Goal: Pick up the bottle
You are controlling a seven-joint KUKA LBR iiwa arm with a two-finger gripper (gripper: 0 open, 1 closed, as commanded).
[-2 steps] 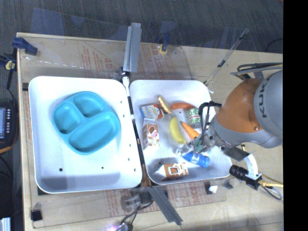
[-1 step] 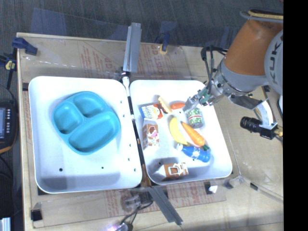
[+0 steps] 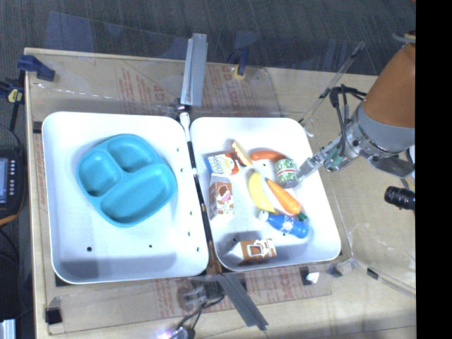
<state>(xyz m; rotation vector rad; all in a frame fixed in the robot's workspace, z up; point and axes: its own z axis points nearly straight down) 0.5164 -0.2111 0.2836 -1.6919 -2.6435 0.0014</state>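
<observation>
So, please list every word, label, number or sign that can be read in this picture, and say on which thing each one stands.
No text can be read.
Red print on the bench board: too faint and blurred.
Small cartons and: printed labels, too small.
Green can: label blurred.
Brown carton: label too small.
Blue bottle: no legible label.
Device screen at the left edge: unreadable.

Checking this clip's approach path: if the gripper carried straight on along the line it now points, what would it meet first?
The gripper points down-left into the right bin. First in line looks like the green can, right at its tip; depth is unclear. The blue bottle lies lower, off that line.
</observation>
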